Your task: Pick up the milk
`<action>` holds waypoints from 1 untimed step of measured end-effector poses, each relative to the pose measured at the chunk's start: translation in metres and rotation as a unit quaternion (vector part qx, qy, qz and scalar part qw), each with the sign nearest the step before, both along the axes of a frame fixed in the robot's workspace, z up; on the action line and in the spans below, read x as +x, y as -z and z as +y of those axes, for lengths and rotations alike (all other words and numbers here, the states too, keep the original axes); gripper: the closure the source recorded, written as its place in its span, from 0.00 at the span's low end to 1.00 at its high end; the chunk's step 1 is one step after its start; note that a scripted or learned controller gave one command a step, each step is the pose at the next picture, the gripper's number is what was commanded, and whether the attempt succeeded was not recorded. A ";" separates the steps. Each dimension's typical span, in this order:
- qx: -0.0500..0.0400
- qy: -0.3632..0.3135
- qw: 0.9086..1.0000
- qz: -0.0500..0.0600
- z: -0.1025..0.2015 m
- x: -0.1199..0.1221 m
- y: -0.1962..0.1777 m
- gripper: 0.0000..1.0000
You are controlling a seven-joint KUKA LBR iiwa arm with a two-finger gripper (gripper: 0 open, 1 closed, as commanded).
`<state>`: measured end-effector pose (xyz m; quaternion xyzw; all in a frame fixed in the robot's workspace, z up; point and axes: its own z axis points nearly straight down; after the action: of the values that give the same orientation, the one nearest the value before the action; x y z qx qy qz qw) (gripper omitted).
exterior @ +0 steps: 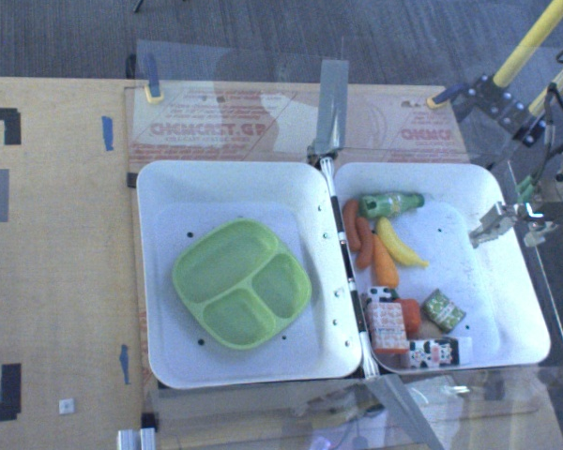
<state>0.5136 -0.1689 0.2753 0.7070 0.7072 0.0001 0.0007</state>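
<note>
We see the milk carton [435,352], cow-patterned, lying flat against the right bin's [507,340] near wall, crowded beside a red-checked box [388,325]. Our gripper [495,223] hovers at the bin's right edge, well apart; its state we cannot tell.

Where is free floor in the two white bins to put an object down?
The right white bin has bare floor between the yellow banana and its right wall. Its near-left corner is crowded with small cartons. In the left white bin, only margins around the green divided plate are bare.
</note>
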 end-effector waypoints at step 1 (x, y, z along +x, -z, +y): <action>0.000 -0.041 0.999 0.000 -0.025 0.003 0.145 0.00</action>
<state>0.5161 -0.1941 0.1307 0.6773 0.7357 0.0002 0.0003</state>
